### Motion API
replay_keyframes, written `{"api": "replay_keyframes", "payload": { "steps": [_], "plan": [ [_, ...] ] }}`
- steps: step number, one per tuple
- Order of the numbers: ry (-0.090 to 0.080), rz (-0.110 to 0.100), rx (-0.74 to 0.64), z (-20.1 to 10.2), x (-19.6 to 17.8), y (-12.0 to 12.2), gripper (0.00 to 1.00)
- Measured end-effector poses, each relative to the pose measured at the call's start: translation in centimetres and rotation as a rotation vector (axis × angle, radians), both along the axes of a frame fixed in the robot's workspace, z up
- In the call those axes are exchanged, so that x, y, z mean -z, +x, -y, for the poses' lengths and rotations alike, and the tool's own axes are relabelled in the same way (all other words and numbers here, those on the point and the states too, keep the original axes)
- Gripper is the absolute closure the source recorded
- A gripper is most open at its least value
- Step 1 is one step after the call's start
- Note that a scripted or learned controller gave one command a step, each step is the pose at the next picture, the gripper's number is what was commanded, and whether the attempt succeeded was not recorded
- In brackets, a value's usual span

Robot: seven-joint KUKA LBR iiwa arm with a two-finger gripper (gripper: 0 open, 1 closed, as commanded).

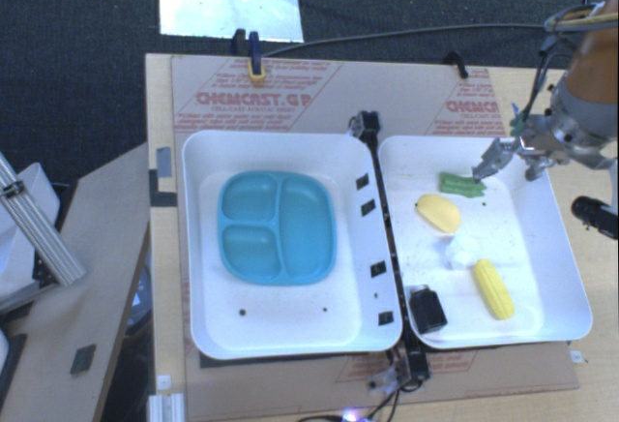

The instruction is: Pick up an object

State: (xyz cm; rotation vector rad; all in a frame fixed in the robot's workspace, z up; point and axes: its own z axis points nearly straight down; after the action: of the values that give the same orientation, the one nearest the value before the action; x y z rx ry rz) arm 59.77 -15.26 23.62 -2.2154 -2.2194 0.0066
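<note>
In the camera view, you are looking down at a slant on the bench [290, 86], where two shallow white bins sit side by side.

Your left bin [203, 246] holds a blue divided plate [278, 226] with three compartments, lying flat near the middle.

Your right bin [556, 246] holds the loose things. A green object [461, 184], small, flat and elongated, lies toward the far side of the bin. Just beside it, nearer you, is a yellow rounded piece [439, 212], smooth and lemon-like. Below that lies a small white object [461, 252], hard to make out against the bin floor. Next to it is a yellow corn cob [493, 288], long, ridged and lying at a slant toward the near right corner. A black boxy item [427, 309] rests at the near left corner, against the divide between the bins.

The arm comes in from the right, and your end effector [511, 159] sits low over the far side of the right bin. Its two fingers are spread apart, with nothing between them. One fingertip [486, 166] is right at the green object's far end; you cannot tell whether it touches.
</note>
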Motion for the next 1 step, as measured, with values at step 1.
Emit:
{"api": "replay_keyframes", "payload": {
  "steps": [1],
  "plan": [
    [-0.002,0.009,-0.002,-0.01,-0.45,0.20,0.00]
  ]
}}
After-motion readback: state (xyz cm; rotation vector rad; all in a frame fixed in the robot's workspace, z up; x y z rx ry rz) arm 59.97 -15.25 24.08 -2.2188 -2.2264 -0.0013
